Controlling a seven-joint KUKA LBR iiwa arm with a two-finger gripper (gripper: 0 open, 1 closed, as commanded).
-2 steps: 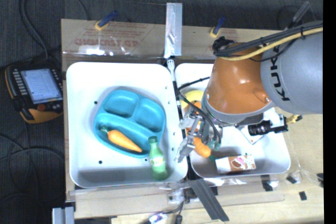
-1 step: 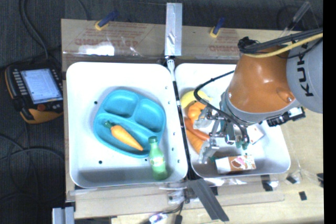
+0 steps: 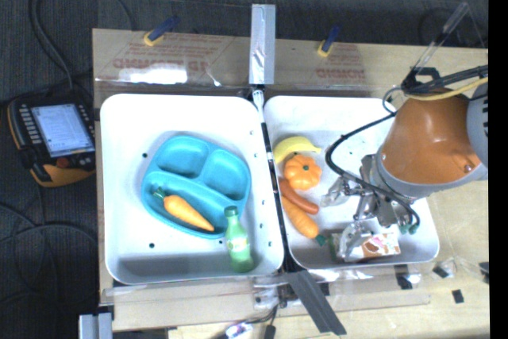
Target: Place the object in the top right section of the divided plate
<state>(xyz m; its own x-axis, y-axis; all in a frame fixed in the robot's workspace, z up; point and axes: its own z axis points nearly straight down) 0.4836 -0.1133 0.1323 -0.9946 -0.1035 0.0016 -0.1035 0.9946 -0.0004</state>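
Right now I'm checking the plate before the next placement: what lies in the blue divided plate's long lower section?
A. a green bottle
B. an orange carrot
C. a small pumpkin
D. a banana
B. An orange carrot lies in the long lower section of the blue divided plate; the green bottle sits just off the plate's corner, and the pumpkin and banana are in the right bin.

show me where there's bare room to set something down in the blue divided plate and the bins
Free: the blue divided plate's two upper sections, and the left white bin's floor around it. Crowded: the plate's long lower section, holding an orange toy carrot, with a green bottle at its corner. The right white bin is packed left and bottom; its upper middle is bare.
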